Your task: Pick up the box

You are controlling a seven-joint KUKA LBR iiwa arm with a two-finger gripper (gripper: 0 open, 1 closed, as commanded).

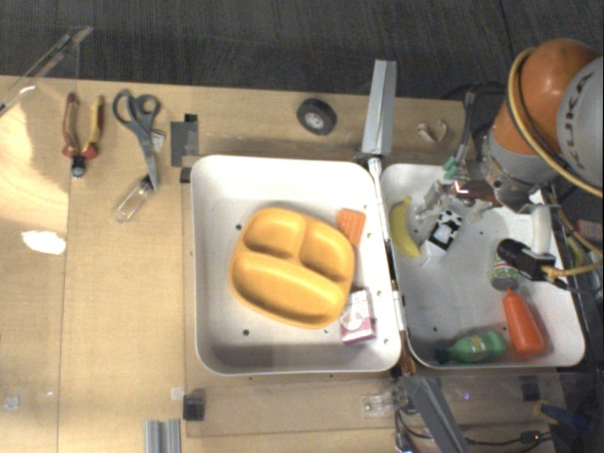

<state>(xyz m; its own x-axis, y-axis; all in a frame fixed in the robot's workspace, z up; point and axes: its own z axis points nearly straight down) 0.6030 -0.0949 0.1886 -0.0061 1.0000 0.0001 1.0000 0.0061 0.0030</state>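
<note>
In the camera view, the hand (pixel 439 213) hangs over the upper left part of the right bin (pixel 453 300), close beside a banana (pixel 405 230) that lies along that bin's left wall. The hand is too cluttered with wrist hardware and cable to tell whether it is open or closed, and nothing can be seen held in it.

The box (pixel 358 317), a small pink and white carton, is not in that bin. It sits in the lower right corner of the left bin (pixel 219 206), pressed against the lower right edge of a big yellow moulded shape (pixel 293 264) and close to the wall that divides the two bins. Its long side appears to run roughly up and down the view, nearly parallel to that wall.

From the hand, the box lies toward the view's lower left, on the other side of the divider. The reach would probably have to cross that wall and come down into a tight corner, with the yellow shape on one side and the bin wall on the other, so closing across the box's short side looks the likelier way in.
</note>
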